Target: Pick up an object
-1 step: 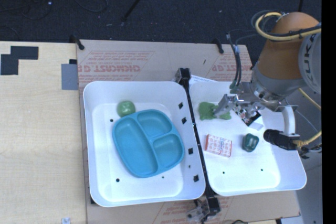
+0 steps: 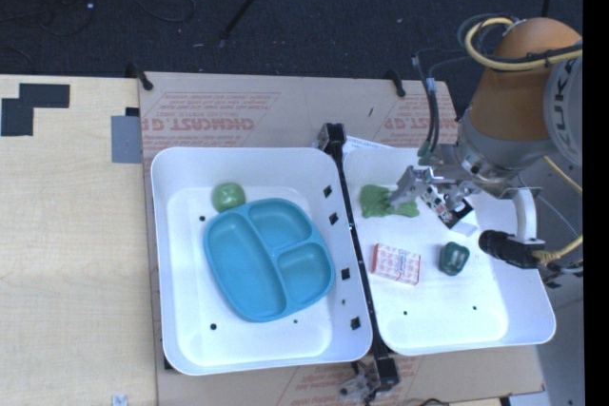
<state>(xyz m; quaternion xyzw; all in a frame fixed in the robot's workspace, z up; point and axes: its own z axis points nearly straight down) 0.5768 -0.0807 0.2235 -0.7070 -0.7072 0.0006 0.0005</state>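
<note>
My gripper hangs low over the back of the right bin, open, with nothing showing between its fingers. Its left fingertip sits at the right edge of a green leafy piece lying on the bin floor. A small green pepper lies just in front of the gripper, to its right. A red and white packet lies flat near the divider, in front of the leafy piece.
The left bin holds a blue divided tray and a small green ball at its back corner. The black divider runs between the bins. The arm's black cable fitting overhangs the right bin's right side.
</note>
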